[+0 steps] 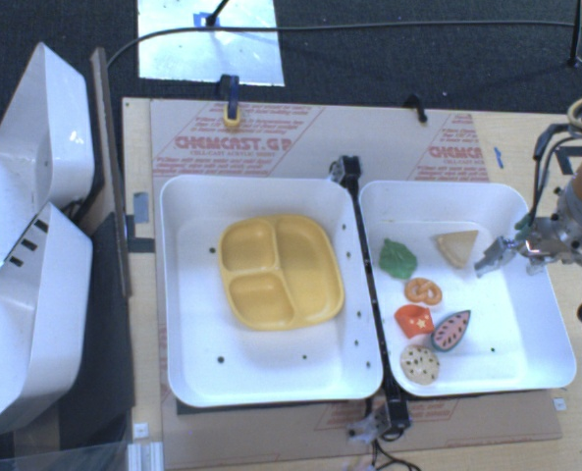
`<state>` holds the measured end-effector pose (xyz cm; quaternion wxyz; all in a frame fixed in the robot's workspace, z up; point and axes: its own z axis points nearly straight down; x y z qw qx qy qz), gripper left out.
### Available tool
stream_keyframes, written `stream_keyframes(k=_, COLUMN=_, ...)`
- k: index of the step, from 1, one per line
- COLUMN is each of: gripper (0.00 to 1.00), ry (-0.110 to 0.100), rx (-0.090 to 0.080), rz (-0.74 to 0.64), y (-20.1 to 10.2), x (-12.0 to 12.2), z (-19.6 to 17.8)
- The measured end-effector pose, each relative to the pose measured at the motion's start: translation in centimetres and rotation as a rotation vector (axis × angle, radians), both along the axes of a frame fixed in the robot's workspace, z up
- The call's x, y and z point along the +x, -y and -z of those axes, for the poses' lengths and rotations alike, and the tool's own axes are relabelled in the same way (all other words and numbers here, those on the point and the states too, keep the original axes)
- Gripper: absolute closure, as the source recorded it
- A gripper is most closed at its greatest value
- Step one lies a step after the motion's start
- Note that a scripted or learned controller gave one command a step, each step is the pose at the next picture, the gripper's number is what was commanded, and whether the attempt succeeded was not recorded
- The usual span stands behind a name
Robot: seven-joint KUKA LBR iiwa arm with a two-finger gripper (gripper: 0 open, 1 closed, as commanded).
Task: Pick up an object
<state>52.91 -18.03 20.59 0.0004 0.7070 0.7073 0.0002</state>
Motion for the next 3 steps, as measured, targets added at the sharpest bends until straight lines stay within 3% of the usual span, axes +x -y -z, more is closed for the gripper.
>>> stream_keyframes(k=1, gripper=1.0, ry=0.001, rx=0.0, rz=-0.001, y=0.0, x=0.0, z=-1.1)
stream_keyframes(k=2, gripper=1.0, ry=0.003, rx=0.001, rz=-0.007, y=-7.2, x=2.3, z=-4.2)
stream_keyframes(k=3, gripper=1.0, ry=0.002, rx=0.001, rz=-0.005, y=-12.2, x=2.0, z=-6.9)
